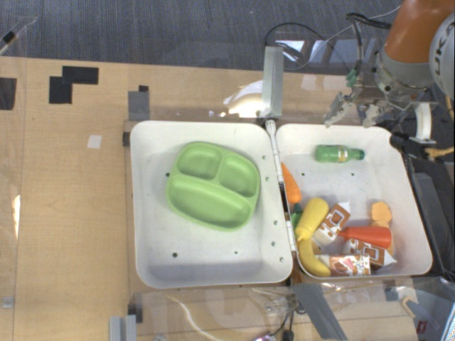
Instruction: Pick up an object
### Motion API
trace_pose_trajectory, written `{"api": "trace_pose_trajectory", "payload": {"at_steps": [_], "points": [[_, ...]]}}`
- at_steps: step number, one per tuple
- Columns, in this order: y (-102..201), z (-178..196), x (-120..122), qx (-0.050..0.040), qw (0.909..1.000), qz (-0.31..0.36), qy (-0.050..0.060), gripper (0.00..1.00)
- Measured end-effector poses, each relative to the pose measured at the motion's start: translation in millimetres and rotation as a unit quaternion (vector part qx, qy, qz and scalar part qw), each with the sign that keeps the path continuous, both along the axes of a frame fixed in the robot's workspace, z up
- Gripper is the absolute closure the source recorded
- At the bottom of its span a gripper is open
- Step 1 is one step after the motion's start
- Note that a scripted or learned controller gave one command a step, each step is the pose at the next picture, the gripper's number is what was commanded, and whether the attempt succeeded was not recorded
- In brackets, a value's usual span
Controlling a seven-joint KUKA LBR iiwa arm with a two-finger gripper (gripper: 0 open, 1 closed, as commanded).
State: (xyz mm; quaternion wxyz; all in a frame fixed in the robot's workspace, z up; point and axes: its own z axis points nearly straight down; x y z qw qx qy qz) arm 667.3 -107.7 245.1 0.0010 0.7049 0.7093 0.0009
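A green bottle [339,154] lies on its side near the right bin's [405,190] far wall, apart from the rest. Toward the near wall huddle a yellow bottle [311,218], a banana [311,256], a carrot [289,183], an orange-red piece [366,236] and what look like small printed cartons [331,225].

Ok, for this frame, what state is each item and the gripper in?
gripper: open, above the right bin's far rim, holding nothing
green bottle: lying on its side, right bin
green divided plate: right way up, left bin
yellow bottle: lying down, right bin
carrot: lying against the divider
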Motion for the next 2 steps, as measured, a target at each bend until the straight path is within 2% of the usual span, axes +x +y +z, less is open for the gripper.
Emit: {"api": "trace_pose_trajectory", "payload": {"at_steps": [1,2], "points": [[-30,-115,-24,0.0001,1.0,-0.001,0.001,0.0],[-62,-130,-95,0.0002,1.0,-0.008,0.001,0.0]]}}
